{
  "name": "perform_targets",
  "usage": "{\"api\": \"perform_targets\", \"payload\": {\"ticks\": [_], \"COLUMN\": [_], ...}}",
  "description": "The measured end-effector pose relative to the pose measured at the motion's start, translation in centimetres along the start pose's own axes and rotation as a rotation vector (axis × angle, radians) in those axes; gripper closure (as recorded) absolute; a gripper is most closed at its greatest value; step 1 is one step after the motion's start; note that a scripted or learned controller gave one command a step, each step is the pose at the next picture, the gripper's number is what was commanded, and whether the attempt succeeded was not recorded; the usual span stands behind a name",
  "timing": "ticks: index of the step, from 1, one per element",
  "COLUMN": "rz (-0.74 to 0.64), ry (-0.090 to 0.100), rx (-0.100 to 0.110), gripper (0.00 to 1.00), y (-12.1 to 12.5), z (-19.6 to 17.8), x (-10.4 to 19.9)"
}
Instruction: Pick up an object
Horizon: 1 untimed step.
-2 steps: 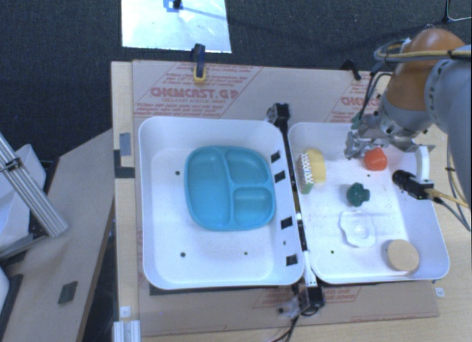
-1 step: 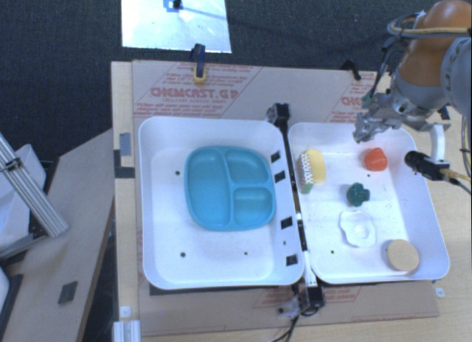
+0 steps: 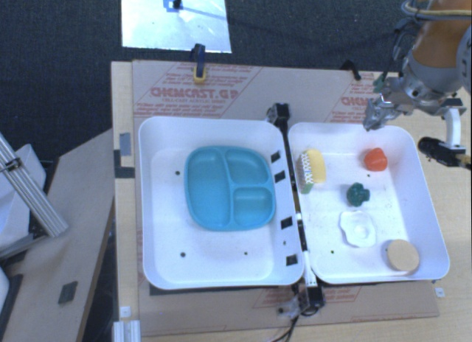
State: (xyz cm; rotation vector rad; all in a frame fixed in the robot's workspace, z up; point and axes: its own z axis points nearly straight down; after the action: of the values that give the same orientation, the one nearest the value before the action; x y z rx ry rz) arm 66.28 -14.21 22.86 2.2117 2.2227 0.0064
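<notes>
My gripper [image 3: 374, 117] hovers above the right bin's [image 3: 424, 178] far rim; whether it's open I cannot tell, and I see nothing in it. The nearest candidate, an orange toy fruit [image 3: 375, 159], looks light, rigid and smooth, probably slippery, so I'd pinch across its middle.

bins [image 3: 221, 274]: we see smooth, glossy white plastic
tray [image 3: 228, 197]: matt blue plastic, inside the left bin
sheet [image 3: 175, 9]: shiny metal, beyond the bins
bench [image 3: 243, 86]: printed cardboard
</notes>
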Motion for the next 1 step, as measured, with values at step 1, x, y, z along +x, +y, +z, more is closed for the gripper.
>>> {"api": "perform_targets", "payload": {"ticks": [1], "rz": [-0.005], "ry": [0.004], "rx": [0.005], "gripper": [1.0], "y": [-0.43], "z": [0.45], "x": [6.3]}}
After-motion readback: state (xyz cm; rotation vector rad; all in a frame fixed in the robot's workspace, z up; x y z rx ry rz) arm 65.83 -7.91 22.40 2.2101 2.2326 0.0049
